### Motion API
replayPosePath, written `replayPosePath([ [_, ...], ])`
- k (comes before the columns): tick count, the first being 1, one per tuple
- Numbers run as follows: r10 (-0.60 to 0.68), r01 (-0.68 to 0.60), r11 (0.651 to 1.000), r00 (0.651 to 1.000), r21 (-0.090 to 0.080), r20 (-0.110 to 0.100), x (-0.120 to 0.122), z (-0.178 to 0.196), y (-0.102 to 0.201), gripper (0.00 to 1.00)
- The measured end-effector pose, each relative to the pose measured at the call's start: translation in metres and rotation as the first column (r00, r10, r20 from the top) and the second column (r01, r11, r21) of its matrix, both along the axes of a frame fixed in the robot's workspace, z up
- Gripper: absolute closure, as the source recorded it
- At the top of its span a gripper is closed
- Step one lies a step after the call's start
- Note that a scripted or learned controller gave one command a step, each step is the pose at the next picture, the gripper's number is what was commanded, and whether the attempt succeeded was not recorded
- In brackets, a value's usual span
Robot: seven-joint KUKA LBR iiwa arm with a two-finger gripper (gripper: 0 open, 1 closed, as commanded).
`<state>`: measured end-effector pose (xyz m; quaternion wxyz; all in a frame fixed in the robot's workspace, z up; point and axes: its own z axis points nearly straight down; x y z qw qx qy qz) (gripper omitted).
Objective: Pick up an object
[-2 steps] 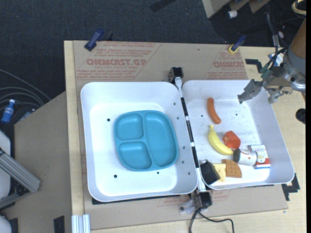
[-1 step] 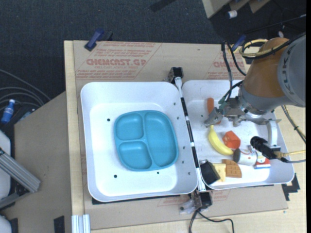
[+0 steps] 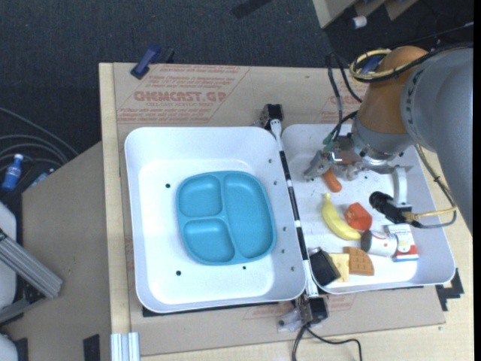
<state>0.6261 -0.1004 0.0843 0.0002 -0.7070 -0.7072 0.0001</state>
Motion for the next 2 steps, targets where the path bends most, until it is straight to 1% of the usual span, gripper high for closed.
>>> replayPosePath([
  [1, 0.0, 0.0, 1.0, 1.0, -0.001, 0.003, 0.001, 0.011, 0.0, 1.0],
  [2, 0.0, 0.0, 1.0, 1.0, 0.0, 0.001, -0.066, 0.145, 0.059, 1.0],
])
